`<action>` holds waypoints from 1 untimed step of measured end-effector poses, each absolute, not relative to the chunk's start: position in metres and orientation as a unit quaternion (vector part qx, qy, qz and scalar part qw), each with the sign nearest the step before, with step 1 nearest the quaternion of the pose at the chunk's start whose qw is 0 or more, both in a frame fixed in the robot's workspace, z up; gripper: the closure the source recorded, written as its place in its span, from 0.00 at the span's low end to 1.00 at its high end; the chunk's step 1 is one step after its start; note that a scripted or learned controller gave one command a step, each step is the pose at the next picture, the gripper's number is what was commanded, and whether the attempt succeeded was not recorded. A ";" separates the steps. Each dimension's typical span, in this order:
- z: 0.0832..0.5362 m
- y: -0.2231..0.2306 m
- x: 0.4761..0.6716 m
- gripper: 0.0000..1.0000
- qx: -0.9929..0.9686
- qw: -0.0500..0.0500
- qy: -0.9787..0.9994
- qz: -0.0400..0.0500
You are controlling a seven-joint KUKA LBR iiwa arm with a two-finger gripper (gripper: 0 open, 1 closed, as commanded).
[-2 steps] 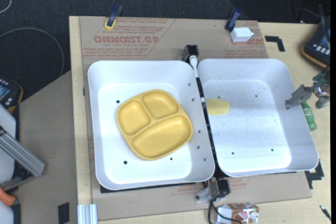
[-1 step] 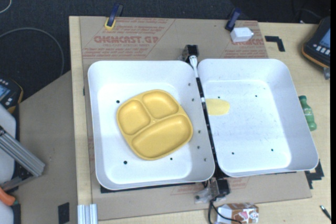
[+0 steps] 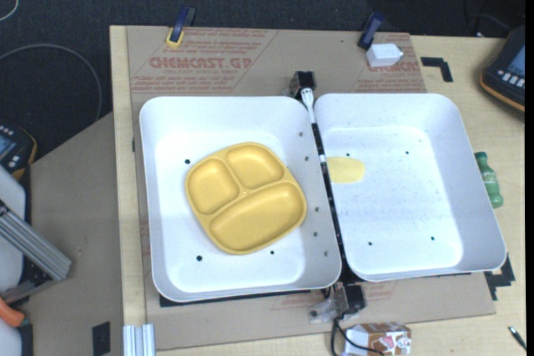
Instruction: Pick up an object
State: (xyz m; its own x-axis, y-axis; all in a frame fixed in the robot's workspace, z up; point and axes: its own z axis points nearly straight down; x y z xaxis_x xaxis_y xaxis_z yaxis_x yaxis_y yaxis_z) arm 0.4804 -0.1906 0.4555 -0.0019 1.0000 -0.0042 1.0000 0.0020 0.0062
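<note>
A yellow divided plate point(image 3: 244, 197) with three compartments lies flat in the left white bin point(image 3: 163, 213), slightly turned. A small pale yellow flat piece point(image 3: 345, 170) rests in the right white bin point(image 3: 434, 179), close to its left wall.
The two bins sit side by side on a brown board point(image 3: 250, 62). Clamps point(image 3: 178, 27) and a white block point(image 3: 384, 55) stand at the board's far edge. A green item point(image 3: 489, 179) sits beside the right bin's right rim. Cables and a connector point(image 3: 367, 338) lie at the front.
</note>
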 end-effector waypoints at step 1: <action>0.419 -0.082 0.483 1.00 0.705 -0.002 0.709 -0.001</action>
